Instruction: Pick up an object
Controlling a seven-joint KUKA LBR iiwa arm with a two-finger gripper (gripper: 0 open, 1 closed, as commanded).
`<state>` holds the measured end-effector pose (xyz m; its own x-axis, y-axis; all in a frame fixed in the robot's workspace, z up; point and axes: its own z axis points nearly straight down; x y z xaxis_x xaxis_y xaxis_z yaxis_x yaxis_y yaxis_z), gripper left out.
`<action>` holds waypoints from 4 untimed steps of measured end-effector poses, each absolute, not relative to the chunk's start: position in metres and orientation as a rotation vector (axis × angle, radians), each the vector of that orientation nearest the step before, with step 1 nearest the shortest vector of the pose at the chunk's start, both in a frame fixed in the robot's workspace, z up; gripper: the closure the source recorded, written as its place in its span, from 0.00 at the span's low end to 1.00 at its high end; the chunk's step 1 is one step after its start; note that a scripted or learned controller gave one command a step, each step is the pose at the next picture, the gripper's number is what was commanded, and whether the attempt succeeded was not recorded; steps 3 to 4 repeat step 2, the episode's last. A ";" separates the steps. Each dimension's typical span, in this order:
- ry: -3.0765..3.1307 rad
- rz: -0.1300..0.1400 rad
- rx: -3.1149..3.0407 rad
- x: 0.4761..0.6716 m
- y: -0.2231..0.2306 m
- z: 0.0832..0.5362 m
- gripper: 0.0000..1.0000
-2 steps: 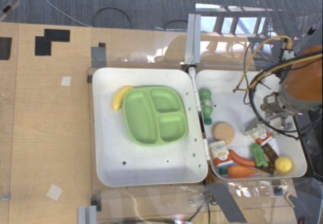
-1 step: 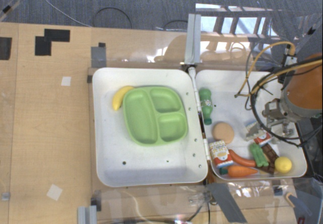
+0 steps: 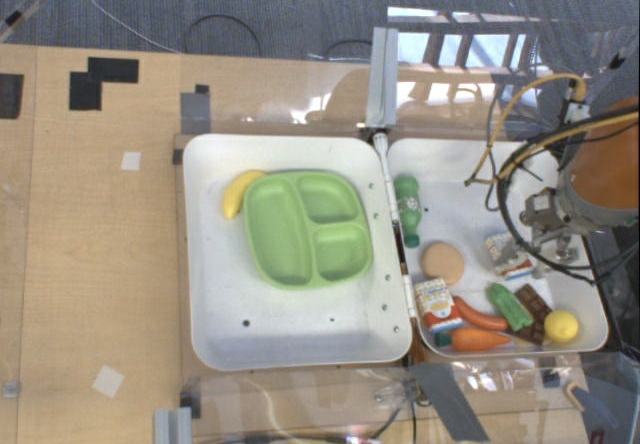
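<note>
The gripper (image 3: pixel 553 232) hangs over the right white bin (image 3: pixel 470 157), and I can't tell its state; just beneath it lies a small crinkled white packet (image 3: pixel 503 250), its long axis unclear. Crowded neighbours below, like the green cucumber-shaped toy (image 3: pixel 510 305) running diagonally, could be nudged or snagged instead.

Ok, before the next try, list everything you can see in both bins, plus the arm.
Divided plate: one, green, middle of left bin.
Banana: one, yellow, at the plate's upper-left edge.
Bottle: one, green, left side of right bin.
Round bun: one, tan, right bin centre.
Carton: one, white and red, right bin front.
Carrots: two, orange, front.
Pickle: one, green, front right.
Lemon: one, yellow, front right corner.
Arm: one, grey and orange, right.
Claw: over the right bin.
</note>
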<state>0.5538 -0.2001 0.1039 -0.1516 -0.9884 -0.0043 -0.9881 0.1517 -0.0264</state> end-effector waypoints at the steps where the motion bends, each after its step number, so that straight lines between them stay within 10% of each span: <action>1: 2.420 -0.016 -1.979 0.566 -0.103 0.208 1.00; 4: 2.422 -0.015 -1.974 0.567 -0.104 0.216 1.00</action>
